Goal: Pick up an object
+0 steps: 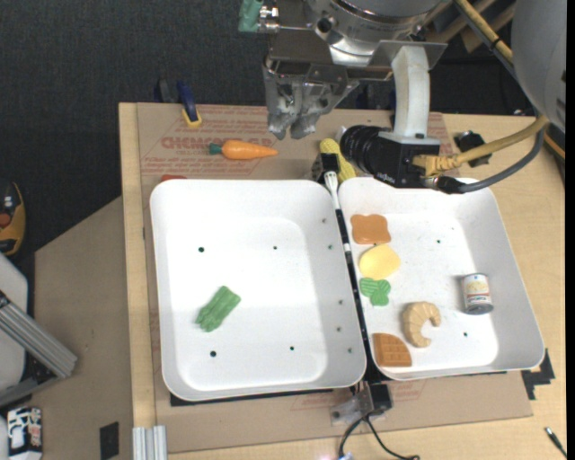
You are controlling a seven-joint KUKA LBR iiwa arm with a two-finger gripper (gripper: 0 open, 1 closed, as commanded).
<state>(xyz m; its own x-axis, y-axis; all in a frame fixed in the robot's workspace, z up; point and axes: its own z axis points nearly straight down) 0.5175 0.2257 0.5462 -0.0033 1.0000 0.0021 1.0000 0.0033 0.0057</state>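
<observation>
Hovering end effector (295,115) beyond bins, arm cropped above, carrot (244,151) nearby

I see a green piece (217,308) lying slantwise in the left bin (180,216). In the right bin (503,234), down its left side: a toast slice (370,228), a yellow piece (379,261), a small green piece (375,290), a waffle (391,349). A croissant (420,322) lies beside these; a small can (476,293) stands further right.

The arm (377,22) is cut off by the top edge. The gripper (292,112) fingertips are blurred. The can (476,293) label is too small to read.
</observation>
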